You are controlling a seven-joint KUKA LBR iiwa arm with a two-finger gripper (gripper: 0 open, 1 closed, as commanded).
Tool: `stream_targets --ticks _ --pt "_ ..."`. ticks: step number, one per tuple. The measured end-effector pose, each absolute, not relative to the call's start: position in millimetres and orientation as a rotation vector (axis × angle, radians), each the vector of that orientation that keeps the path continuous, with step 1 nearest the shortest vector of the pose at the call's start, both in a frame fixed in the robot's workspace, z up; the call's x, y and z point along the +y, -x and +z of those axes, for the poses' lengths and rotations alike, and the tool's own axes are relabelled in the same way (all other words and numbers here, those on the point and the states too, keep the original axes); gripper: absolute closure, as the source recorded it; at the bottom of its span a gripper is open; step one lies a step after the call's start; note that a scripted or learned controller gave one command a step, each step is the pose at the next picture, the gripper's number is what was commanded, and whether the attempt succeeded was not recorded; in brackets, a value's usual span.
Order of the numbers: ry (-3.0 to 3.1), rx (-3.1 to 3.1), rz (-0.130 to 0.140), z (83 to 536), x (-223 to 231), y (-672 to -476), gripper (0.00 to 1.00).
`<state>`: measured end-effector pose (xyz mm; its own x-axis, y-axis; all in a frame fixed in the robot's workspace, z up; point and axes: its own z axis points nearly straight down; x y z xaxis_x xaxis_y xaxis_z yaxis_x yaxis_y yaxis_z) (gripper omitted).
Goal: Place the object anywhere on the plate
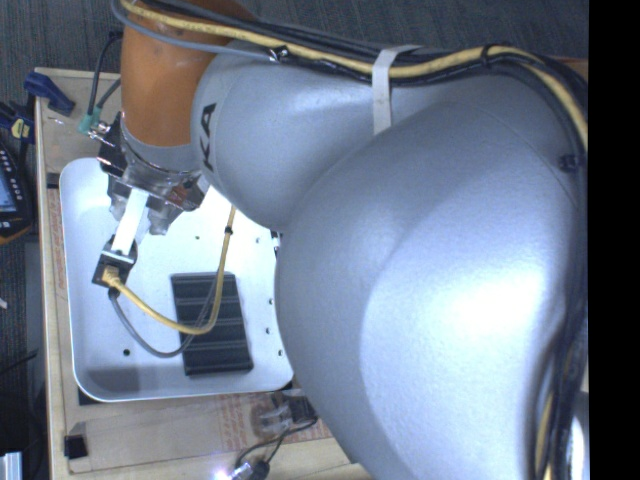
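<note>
Wooden bench [150, 438] boards, pale and scuffed, frame a shallow white bin [85, 268] on the left of the view, with dark carpet [60, 18] beyond the far edge.

Over the bin's upper left part hangs the gripper [158, 213], pointing down from the orange band [160, 78] of the wrist. It is small and shaded here, and I cannot tell whether it is open or closed.

Down and to the right of it, well apart, the black ribbed slab [212, 326] lies flat on the bin floor near the bin's lower edge (its ribs run across its short side). A few small dark dots mark the white floor around it.

Further out, a green plug [95, 125] sits just left of the wrist, and a blue clamp [45, 88] grips the bench's top left corner. A dark device with yellow trim [10, 193] shows at the left edge of the view. On the near strip of bench are a small black block [75, 445] and a clear connector with wires [275, 413].

The grey arm [430, 268] stands in the way of most else. Its bulk covers the middle and right of the view, hiding the bin's right side and whatever lies past it. A cable bundle [300, 48] runs along its top, held by a pale strap [382, 88].
</note>
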<state>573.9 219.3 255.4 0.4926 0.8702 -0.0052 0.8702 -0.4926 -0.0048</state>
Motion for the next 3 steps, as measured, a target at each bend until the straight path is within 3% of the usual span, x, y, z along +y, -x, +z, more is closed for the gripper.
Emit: stream_targets --ticks 1,2,3 --pt "2.594 -1.769 0.007 287 201 -482.7 1.00" --pt "2.472 -1.938 0.001 354 192 -476.6 1.00" --pt "2.546 -1.839 0.008 341 219 -576.1 1.00"
